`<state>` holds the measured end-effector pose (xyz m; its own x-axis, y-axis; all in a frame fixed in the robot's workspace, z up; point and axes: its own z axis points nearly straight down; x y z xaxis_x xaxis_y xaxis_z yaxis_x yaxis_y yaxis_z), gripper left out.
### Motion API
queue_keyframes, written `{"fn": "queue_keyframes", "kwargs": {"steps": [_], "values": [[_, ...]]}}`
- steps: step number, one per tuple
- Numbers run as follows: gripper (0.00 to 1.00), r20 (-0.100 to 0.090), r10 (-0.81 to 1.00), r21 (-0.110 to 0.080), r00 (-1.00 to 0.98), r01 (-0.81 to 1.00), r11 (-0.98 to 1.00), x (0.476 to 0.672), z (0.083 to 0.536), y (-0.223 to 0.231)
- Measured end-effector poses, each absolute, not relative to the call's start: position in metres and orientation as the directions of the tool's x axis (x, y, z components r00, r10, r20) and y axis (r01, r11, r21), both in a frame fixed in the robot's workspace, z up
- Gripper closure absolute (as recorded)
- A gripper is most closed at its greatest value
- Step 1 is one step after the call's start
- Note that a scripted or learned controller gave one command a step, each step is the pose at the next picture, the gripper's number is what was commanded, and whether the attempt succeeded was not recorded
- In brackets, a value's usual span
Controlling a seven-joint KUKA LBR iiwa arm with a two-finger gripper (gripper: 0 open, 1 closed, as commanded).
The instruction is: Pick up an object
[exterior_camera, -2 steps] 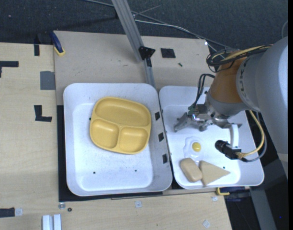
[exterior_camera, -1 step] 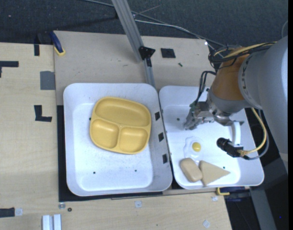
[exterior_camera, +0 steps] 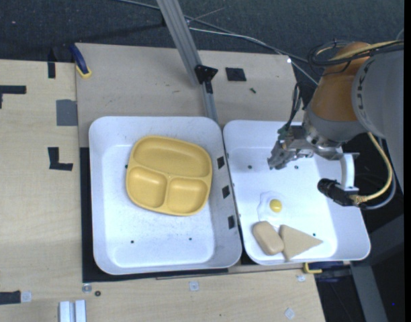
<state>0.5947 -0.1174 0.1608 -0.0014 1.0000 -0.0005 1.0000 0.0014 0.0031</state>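
In the right bin point(exterior_camera: 296, 180) lie three small food-shaped pieces. A fried egg point(exterior_camera: 272, 206), white with a yellow yolk, sits near the bin's middle. Just below the fried egg, toward the bin's near rim, a tan bread roll point(exterior_camera: 266, 237) lies beside a pale triangular wedge point(exterior_camera: 299, 240); the roll and the wedge touch or nearly touch along their facing edges. All three rest flat on the bin floor, none of them lifted.

The gripper point(exterior_camera: 279, 161) hangs above the far part of the right bin, up and slightly right of the fried egg and well apart from it. Whether its pincer is apart or together cannot be told from this slant, and no piece shows between its tips. The grey arm point(exterior_camera: 377, 92) with its orange band point(exterior_camera: 338, 92) reaches in from the right of the bin.

Left of the right bin, touching it side by side, stands the left bin point(exterior_camera: 105, 180), which holds a yellow divided plate point(exterior_camera: 168, 175) with three compartments, lying flat near its middle.
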Motion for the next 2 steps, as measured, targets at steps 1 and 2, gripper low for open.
{"fn": "queue_keyframes", "kwargs": {"steps": [1, 2], "values": [[1.00, 0.000, 1.000, 0.004, -0.002, 1.000, 0.002, 0.603, 0.207, -0.114], [1.00, -0.001, 1.000, 0.005, -0.002, 1.000, 0.002, 0.603, 0.270, -0.112]]}}
